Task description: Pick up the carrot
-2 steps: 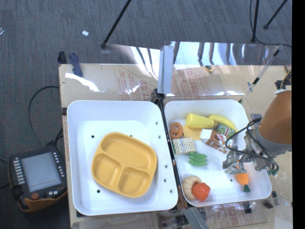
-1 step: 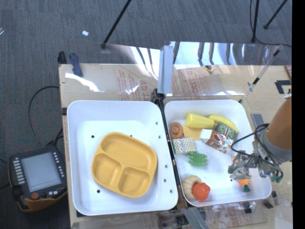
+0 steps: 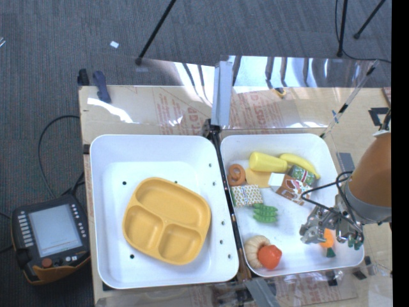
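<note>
1. I saw the gripper [image 3: 327,234] low in the right bin [image 3: 319,147], near its front right corner; the carrot [image 3: 328,238] lay right there — orange body, green tip toward the front.
2. The fingers sat around the carrot; it showed between them, so I logged them as closed on it.
3. The left bin [image 3: 108,152] held a yellow divided tray [image 3: 167,220]; the right bin also held a banana [image 3: 300,163], a tomato [image 3: 270,256] and green pea pods [image 3: 264,213].

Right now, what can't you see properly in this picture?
- Carrot: in the camera view the gripper covers most of it, so I cannot tell whether it is gripped.
- Small box: its label is too small to read.
- Arm: cut off by the right edge.
</note>
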`<state>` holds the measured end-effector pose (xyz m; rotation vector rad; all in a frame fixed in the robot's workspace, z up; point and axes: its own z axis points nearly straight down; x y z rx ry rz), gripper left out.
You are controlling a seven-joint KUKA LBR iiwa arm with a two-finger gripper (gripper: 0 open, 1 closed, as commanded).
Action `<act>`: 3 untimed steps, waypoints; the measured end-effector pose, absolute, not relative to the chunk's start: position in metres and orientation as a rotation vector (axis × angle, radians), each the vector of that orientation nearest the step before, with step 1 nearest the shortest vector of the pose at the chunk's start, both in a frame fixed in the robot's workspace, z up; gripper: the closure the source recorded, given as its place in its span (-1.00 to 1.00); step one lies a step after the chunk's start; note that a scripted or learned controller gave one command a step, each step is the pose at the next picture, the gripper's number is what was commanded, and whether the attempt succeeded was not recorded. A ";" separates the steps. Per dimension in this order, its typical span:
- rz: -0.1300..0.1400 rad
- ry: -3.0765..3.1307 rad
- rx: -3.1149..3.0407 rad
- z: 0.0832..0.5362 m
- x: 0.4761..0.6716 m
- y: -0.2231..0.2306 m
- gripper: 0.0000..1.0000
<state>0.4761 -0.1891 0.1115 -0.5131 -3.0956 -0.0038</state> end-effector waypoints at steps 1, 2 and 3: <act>-0.003 -3.066 -0.666 0.118 0.476 -0.174 1.00; -0.005 -3.080 -0.598 0.137 0.477 -0.125 1.00; -0.004 -3.127 -0.238 0.087 0.475 -0.152 1.00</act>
